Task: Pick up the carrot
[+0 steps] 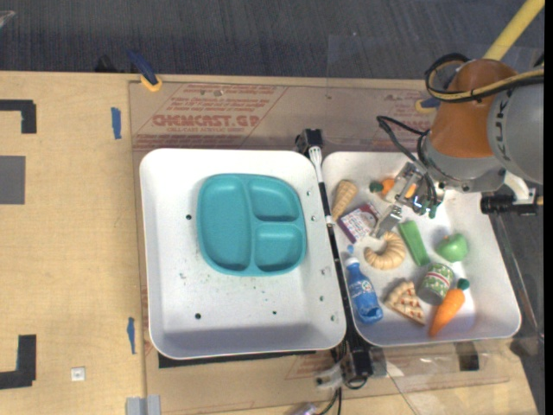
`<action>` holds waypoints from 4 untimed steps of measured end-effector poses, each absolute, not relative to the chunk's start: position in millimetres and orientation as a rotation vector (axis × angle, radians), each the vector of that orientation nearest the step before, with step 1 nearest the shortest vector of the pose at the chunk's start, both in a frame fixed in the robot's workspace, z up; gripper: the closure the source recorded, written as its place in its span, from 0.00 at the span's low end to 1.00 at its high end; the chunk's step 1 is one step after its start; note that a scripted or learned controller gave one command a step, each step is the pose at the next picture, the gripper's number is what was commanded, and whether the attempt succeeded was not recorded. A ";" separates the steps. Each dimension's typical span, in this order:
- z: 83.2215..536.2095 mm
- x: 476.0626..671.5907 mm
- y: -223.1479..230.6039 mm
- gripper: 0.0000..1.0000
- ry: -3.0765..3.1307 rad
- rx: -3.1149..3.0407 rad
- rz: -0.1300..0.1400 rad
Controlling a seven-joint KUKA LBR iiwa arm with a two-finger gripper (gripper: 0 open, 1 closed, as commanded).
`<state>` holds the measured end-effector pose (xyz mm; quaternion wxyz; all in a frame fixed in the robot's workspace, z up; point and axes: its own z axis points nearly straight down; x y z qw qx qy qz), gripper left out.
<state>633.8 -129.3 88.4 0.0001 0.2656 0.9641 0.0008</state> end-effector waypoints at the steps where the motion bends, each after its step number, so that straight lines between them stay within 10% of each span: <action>1: 88.5 649.5 -125.7 0.00 2.969 1.168 0.005; 2: 88.2 651.1 -109.4 0.00 2.837 1.375 -0.015; 3: 88.8 599.4 -180.7 0.00 2.734 1.533 -0.002; 4: 87.7 654.6 -155.7 0.00 2.704 1.645 -0.038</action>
